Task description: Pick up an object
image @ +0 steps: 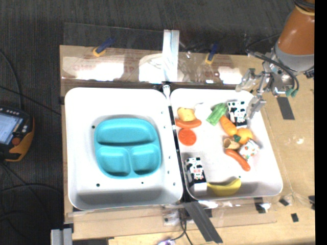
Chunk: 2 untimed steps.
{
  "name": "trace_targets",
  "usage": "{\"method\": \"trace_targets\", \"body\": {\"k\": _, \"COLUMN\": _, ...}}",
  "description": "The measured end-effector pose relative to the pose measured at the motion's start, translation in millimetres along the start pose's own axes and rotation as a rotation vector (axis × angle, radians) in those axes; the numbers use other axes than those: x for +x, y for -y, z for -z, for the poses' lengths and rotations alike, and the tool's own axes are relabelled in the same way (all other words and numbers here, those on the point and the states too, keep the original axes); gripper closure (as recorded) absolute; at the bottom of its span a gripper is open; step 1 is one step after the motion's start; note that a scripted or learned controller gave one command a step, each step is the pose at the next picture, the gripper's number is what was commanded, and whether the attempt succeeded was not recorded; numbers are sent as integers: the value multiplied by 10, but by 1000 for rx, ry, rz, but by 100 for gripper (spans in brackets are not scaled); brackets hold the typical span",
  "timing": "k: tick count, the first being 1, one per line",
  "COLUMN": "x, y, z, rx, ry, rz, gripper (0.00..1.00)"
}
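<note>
Left bin [76,137]: shallow white plastic, holds a turquoise three-compartment tray [127,147].
Right bin [265,172]: small toy foods, yellow banana [225,187] at its lower edge.
Pincer [254,93]: upper right, above the right bin's far corner.

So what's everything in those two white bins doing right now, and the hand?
hand: above the right bin's far corner, nothing seen between its fingers
blue tray: lying flat in the left bin, right way up
banana: lying against the right bin's near wall
carrot: lying flat, leafy end toward the far wall
near milk carton: on its side, beside the banana
far milk carton: next to the carrot
</note>
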State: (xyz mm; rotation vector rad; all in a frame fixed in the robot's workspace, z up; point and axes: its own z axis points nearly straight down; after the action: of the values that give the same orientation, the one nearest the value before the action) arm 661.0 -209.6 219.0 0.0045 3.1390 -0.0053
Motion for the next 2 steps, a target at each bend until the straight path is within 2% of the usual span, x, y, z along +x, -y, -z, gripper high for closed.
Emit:
{"method": "trace_targets", "body": {"k": 1, "x": -22, "y": 34, "z": -1143, "rx": 5, "ry": 12, "rz": 35, "gripper": 0}}
{"method": "trace_targets", "body": {"k": 2, "x": 64, "y": -104, "z": -1185, "rx": 7, "ry": 25, "rz": -75, "gripper": 0}}
